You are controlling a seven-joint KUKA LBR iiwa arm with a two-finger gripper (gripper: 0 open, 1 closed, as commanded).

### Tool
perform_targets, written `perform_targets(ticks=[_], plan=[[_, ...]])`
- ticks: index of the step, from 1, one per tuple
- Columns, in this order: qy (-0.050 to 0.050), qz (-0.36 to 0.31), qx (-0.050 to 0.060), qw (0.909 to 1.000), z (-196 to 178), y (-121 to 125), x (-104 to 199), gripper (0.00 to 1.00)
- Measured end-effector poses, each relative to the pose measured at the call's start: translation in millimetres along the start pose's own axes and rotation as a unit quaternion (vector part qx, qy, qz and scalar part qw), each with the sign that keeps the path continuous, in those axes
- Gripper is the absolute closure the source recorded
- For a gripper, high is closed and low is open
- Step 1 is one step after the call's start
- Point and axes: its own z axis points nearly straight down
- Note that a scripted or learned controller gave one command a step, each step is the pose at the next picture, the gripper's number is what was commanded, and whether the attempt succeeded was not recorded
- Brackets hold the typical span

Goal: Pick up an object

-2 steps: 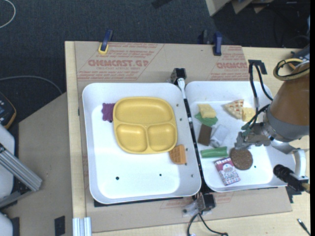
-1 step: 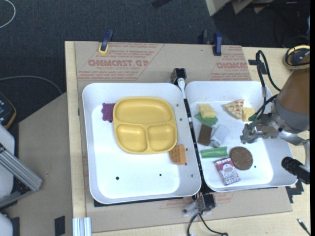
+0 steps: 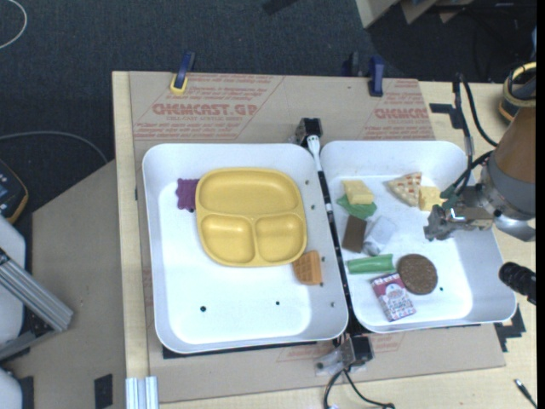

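- Right bin (image 3: 477,301): holds the small items; arm comes in over its right edge, orange band above the wrist.
- Left bin (image 3: 170,254): yellow divided tray (image 3: 251,216), purple bit at the tray's left, waffle-like piece (image 3: 308,268) at its lower right.
- Brown round cookie (image 3: 417,273): just below gripper, nearest candidate, w/ red-white packet (image 3: 394,297) beside it.
- Pizza slice (image 3: 407,187) & yellow block (image 3: 429,198): just above-left of gripper.
- Gripper (image 3: 444,221): low over right bin; can't tell how far open, nothing seen in its grasp.
- Step, I'd judge: approach, pre-grasp. Next needs alignment over one item, then descent & close.
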Motion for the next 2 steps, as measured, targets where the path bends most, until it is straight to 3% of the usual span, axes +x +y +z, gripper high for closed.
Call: perform_targets(ticks=[2], plan=[[0.001, -0.002, 0.002, 1.0000, 10.3, 18.6, 94.7, 1.00]])
